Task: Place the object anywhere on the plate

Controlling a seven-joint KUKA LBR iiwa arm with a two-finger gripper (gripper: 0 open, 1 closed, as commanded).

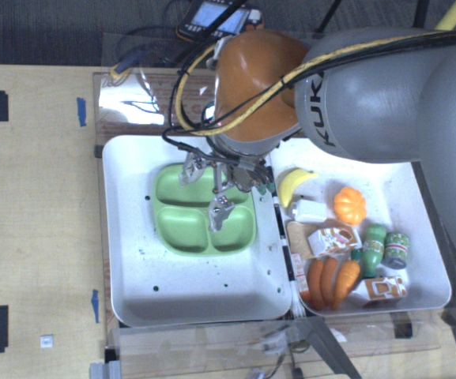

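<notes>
- The two-finger metal gripper hung over the green, divided plastic plate in the left white bin.
- Whether it held anything could not be told.
- Candidate objects, including a yellow toy banana, lay in the right bin, to the gripper's right.

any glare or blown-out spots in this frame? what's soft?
Camera view: strong glare on the shiny foil-like sheet above the left white bin; the right white bin's back wall is blown out beside the yellow banana; the big grey arm looms close and soft; the green divided plate is evenly lit.
</notes>
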